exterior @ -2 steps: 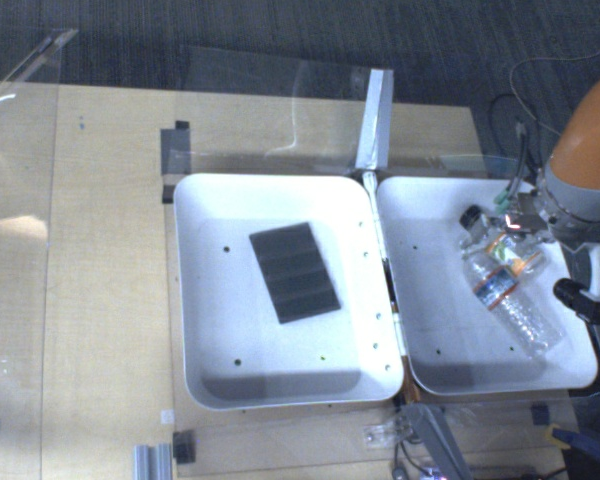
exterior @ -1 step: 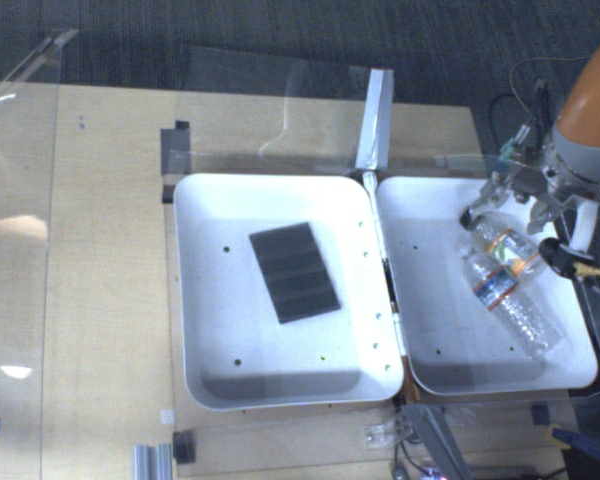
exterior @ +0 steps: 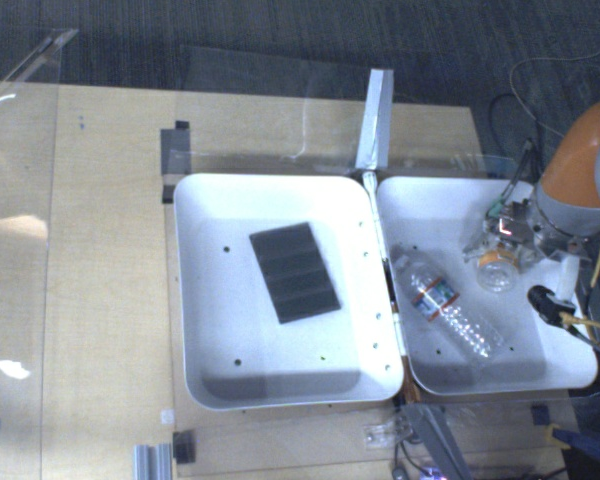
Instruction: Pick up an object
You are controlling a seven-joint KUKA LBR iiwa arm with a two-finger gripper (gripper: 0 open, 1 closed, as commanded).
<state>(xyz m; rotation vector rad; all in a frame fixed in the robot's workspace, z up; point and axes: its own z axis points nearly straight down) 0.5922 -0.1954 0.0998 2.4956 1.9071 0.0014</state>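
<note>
A dark grey ribbed rectangular pad (exterior: 295, 271) lies flat in the middle of the left bin (exterior: 195, 268). In the right bin (exterior: 430, 203), a clear plastic bottle (exterior: 448, 306) with a small coloured label lies on its side, pointing toward the front right. A small clear round item (exterior: 496, 274) sits just beyond the bottle's far end. My gripper (exterior: 502, 236) hangs low over the right bin's back right part, right above that clear item. The grey wrist and orange band (exterior: 580, 163) hide what lies beneath them.
A metal divider post (exterior: 375, 118) rises at the back where the two bins meet. Cables (exterior: 560, 313) trail along the right bin's right rim. A clear panel covers the wooden bench (exterior: 80, 268) to the left.
</note>
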